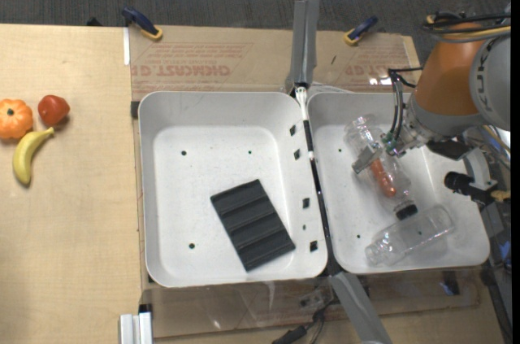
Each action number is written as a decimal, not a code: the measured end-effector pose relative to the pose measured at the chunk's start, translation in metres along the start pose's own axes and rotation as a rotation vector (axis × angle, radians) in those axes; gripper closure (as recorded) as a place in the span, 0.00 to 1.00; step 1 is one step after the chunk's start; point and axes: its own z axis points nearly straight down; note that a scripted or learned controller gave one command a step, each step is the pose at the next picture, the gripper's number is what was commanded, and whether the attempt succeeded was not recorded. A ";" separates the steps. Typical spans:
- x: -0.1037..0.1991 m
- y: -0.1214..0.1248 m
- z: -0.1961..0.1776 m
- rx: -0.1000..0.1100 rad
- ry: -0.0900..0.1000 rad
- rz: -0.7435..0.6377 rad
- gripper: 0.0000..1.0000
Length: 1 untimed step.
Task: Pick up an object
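In the right bin lie a crumpled clear plastic bottle, an orange carrot-like piece and a second clear bottle with a black cap. My gripper is low in this bin, right between the upper clear bottle and the orange piece and touching or nearly touching both. The clear plastic hides how it stands. A black ridged block lies aslant in the left bin.
The grey and orange arm leans in over the right bin's far right corner. On the wooden bench at the left sit a banana, an orange and a red fruit. A grey divider stands between the bins.
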 end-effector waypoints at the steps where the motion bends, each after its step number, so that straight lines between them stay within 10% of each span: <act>1: -0.002 0.000 -0.011 -0.003 -0.002 0.004 1.00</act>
